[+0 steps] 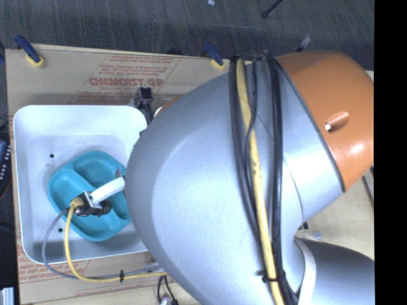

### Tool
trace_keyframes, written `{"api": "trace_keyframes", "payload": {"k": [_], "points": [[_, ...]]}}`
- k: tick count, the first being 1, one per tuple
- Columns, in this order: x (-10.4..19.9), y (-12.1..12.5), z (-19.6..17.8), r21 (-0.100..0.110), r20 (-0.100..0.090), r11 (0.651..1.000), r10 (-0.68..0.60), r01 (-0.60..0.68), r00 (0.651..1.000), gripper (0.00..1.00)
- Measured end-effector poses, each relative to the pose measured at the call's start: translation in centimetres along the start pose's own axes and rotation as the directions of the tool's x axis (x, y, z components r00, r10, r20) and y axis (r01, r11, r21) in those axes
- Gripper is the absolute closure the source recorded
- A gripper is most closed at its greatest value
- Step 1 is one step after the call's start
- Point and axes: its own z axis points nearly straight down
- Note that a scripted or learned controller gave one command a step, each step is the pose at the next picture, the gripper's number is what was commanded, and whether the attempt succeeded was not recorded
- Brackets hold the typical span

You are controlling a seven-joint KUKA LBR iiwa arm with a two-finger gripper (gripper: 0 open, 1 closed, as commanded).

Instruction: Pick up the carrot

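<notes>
over the bench, the grey arm (210,189) looms so close to the camera that its rounded shell covers the whole right side and most of the middle, with its orange band (337,107) at the upper right and a bundle of dark and yellow cables running down its back. at the left lies the white left bin (25,170), sitting on a sheet of brown cardboard (127,75) with red print. inside that bin, toward its near side, rests a blue moulded dish (95,167) with rounded hollows, tilted a little and touching the bin floor. of the carrot, all that might be made out is a thin sliver of orange (159,107) at the arm's edge, just past the bin's far right corner; it is too small and too much covered to tell its shape, its length or its lie, and it cannot be told whether it is the carrot at all. so where the carrot lies cannot be told with any certainty. whether the gripper is clenched, released or grasping anything cannot be told either. two blue and yellow clamps (28,49) grip the cardboard's far edge, and a small black clip (145,97) stands just beyond the bin's far rim. dark carpet (127,5) lies beyond the bench.
</notes>
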Motion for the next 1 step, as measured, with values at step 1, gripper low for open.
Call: {"api": "trace_keyframes", "payload": {"k": [1], "points": [[3.29,0.38,4.11,0.003,-0.008,1.0,0.009,-0.009,1.0,0.0]]}}
